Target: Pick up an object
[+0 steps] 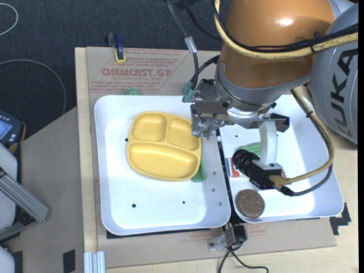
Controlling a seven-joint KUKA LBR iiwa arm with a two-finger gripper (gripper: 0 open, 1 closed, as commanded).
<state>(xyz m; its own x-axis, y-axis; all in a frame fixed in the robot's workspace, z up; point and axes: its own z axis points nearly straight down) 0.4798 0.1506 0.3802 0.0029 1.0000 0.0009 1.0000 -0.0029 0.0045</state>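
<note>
A yellow divided plate (162,147) lies in the left bin (116,203), towards its back right. A green thing (198,173) pokes out from under the plate's right front edge. My gripper (203,127) hangs low over the plate's right rim, close to the wall between the bins, and the wrist hides much of it. In the right bin (318,201) a brown round disc (250,203) rests at the front left. A small red and blue item (230,167) lies against the dividing wall, and a green piece (253,148) peeks out behind the wrist.
A cardboard sheet (142,70) with red print lies under both bins, with a blue and yellow clamp (119,47) at its back edge. Grey equipment (17,201) stands off the bench to the left. The arm's big orange and grey body covers the back of the right bin.
</note>
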